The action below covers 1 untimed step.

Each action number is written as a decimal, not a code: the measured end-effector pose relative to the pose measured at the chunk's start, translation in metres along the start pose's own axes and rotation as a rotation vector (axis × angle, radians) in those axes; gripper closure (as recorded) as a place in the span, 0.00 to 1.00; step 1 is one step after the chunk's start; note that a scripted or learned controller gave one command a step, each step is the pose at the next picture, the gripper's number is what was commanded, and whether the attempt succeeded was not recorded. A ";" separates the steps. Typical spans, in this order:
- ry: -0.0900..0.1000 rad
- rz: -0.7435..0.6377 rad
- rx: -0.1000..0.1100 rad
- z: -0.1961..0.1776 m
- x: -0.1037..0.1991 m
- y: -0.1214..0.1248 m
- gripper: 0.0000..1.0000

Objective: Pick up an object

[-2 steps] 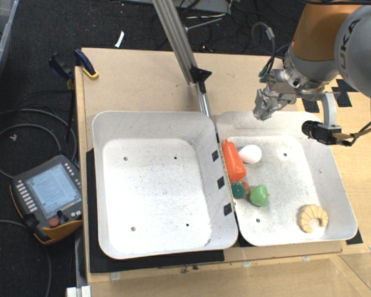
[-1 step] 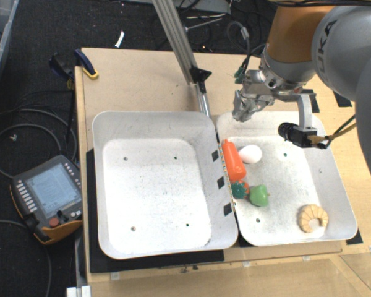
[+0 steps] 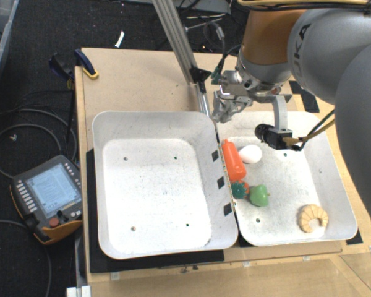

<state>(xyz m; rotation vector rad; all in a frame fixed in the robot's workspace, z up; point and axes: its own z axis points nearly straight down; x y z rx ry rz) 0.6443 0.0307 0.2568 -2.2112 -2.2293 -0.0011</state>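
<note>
Croissant (image 3: 312,218), green toy (image 3: 258,195), carrot (image 3: 233,159), egg (image 3: 250,154) in right bin (image 3: 340,184), claw (image 3: 226,111) above, grip unclear

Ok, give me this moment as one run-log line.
gripper: above right bin's far-left corner, nothing seen held | right bin: carrot, white egg, green toy, croissant | task: pick pending
</note>
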 end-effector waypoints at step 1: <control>0.000 -0.001 0.001 0.008 0.058 -0.005 1.00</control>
